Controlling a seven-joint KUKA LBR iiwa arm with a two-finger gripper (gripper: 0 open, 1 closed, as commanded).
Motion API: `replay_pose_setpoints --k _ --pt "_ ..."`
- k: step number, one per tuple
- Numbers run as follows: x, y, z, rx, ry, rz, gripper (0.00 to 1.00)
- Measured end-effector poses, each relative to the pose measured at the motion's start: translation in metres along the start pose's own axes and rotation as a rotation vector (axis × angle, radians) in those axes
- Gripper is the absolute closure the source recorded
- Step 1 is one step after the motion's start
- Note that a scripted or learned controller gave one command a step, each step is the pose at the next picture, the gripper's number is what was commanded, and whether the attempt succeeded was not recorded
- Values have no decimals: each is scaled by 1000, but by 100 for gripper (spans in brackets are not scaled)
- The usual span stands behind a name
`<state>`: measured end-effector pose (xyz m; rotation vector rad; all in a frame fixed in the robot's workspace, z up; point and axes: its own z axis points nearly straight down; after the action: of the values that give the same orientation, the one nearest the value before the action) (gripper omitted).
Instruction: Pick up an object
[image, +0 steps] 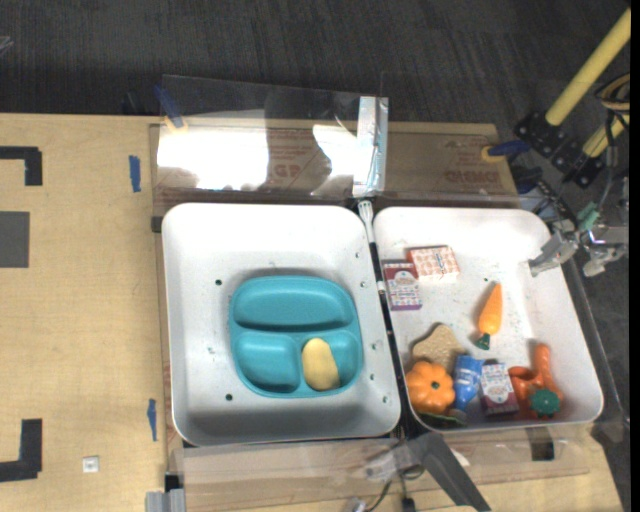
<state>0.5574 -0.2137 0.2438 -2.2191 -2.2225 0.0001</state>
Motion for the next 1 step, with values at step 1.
replay_pose_setpoints --k 1 --pt "4 -14 120 -2 0 77 0"
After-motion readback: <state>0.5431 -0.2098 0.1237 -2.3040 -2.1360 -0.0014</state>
